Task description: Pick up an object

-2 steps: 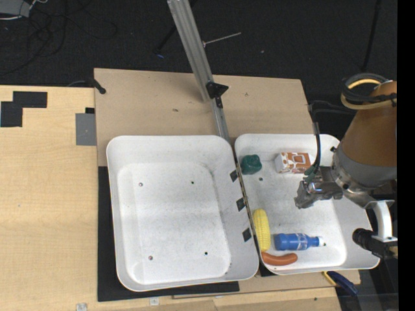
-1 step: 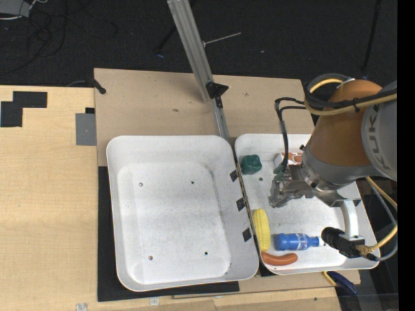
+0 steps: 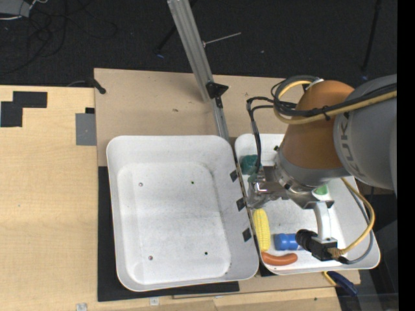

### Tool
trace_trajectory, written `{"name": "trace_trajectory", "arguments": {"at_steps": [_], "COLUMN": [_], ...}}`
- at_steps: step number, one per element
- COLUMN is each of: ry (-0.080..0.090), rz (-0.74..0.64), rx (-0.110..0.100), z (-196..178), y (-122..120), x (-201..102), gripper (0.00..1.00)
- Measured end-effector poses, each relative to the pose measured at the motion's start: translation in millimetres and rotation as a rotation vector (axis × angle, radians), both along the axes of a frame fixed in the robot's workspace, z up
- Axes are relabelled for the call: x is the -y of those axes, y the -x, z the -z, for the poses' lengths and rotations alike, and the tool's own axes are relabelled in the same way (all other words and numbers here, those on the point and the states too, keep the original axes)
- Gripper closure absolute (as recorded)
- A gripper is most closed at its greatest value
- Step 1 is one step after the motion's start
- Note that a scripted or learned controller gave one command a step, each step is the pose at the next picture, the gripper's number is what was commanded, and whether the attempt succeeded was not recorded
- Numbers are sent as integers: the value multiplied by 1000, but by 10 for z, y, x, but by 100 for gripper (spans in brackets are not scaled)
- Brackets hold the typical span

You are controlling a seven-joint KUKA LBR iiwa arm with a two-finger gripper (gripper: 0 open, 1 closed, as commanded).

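Observation:
My gripper [image 3: 261, 190] hangs low over the left part of the right white bin [image 3: 363, 254], under the bulky orange and grey wrist. A yellow corn cob [image 3: 260, 229] lies just in front of it along the bin's left wall. Beside the cob sits a small blue object [image 3: 284, 241], and an orange-red sausage shape [image 3: 280, 259] lies at the front rim. A teal object [image 3: 248, 165] rests behind the gripper near the bin's back left corner. A bit of something green [image 3: 320, 191] peeks out under the wrist. The arm hides most of the bin's middle.
The left white bin [image 3: 130, 173] sits beside the right one, with black clips [image 3: 241, 203] along the shared edge. A slanted metal rail [image 3: 194, 50] rises behind the bins. Light wooden bench surface [image 3: 45, 193] spreads to the left.

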State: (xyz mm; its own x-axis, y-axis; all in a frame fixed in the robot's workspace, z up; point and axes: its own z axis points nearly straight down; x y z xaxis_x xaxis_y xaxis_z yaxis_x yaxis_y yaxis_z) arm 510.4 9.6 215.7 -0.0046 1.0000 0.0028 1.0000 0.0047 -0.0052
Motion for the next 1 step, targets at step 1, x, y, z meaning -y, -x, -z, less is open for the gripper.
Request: {"name": "trace_trajectory", "arguments": {"at_steps": [1], "ry": [3], "rz": [2], "rx": [2], "z": [-66], "y": [-95], "x": [-399], "gripper": [100]}}
